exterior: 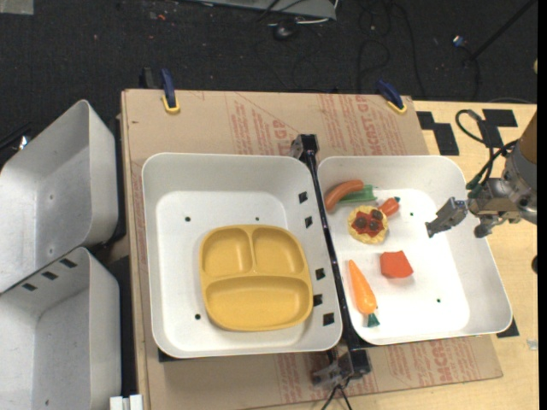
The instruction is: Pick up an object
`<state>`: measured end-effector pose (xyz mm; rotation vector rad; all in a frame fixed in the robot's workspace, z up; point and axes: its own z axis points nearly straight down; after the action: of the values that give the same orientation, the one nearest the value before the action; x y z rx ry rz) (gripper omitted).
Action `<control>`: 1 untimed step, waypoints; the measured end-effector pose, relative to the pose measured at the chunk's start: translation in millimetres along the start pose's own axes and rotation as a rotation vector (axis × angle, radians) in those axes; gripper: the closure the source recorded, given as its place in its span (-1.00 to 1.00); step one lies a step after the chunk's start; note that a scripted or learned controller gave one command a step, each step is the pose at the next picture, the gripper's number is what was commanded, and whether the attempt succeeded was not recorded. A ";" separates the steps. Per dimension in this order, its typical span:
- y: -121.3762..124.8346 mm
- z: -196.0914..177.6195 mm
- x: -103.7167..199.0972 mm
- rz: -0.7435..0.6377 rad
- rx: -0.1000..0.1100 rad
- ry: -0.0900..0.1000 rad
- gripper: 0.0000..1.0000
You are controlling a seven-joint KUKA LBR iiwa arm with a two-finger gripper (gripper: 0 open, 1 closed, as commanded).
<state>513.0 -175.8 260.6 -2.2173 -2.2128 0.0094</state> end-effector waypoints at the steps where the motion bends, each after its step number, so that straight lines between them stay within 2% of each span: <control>1: 2.1 -5.1 0.4 -0.003 -0.010 -0.002 -1.00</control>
<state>515.1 -175.5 265.7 -2.2204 -2.2223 0.0006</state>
